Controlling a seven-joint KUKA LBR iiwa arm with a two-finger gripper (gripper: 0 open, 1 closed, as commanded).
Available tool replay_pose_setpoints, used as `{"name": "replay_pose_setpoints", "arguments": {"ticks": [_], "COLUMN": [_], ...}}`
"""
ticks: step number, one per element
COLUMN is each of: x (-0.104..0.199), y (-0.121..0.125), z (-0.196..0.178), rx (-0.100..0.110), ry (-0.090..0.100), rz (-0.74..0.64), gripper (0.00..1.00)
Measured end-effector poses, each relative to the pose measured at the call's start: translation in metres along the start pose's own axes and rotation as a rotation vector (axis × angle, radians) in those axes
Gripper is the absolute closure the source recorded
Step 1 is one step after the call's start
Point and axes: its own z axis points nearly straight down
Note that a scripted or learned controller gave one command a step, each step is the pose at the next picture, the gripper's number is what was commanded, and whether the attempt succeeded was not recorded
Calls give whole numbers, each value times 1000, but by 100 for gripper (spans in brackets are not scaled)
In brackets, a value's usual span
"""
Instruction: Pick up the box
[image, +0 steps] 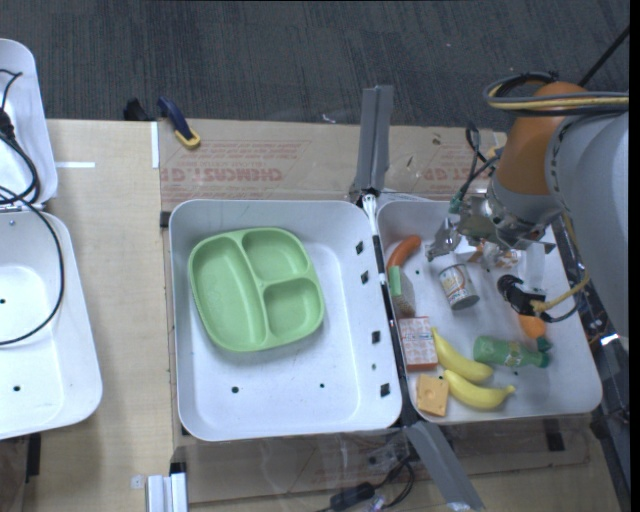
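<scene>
The box (416, 341) is small and pinkish-red with a label. It lies flat in the right bin (570, 395), near that bin's left wall. My gripper (463, 244) hangs at the back of the right bin, just above a tin can (458, 286) lying on its side. It is up and to the right of the box and well apart from it. Nothing shows in its grasp.
Around the box lie two bananas (462, 361), a cheese wedge (432, 395), a small bottle (401, 290) and a carrot (405, 250). A green bottle (511, 351) and an orange piece (533, 325) lie to the right. The left bin (200, 400) holds a green divided plate (256, 288).
</scene>
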Motion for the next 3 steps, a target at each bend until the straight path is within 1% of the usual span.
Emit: {"name": "replay_pose_setpoints", "arguments": {"ticks": [1,2,3], "x": [0,-1,-46], "y": [0,0,18], "z": [0,-9,6], "rx": [0,2,52], "ry": [0,-2,32], "rz": [0,-2,-67], "gripper": [0,100,100]}}
